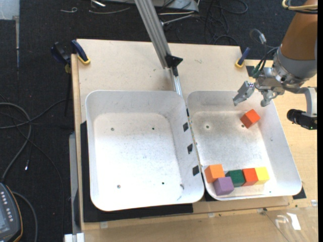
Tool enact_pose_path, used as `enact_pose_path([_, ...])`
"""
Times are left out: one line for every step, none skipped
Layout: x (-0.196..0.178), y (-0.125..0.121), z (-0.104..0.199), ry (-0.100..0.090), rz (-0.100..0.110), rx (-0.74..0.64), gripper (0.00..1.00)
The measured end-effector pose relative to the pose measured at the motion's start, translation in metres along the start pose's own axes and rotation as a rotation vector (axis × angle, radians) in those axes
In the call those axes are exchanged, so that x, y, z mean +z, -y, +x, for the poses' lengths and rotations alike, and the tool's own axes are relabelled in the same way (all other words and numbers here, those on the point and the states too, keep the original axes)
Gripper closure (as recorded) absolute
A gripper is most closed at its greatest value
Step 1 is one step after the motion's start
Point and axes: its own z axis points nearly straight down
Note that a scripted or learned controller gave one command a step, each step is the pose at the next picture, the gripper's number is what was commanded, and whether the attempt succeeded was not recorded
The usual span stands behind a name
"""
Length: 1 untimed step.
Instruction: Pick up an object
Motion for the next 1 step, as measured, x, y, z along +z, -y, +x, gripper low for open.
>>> enact_pose_path([0.1563, 0.0563, -0.0350, -0.002, 0.009, 0.005, 0.00])
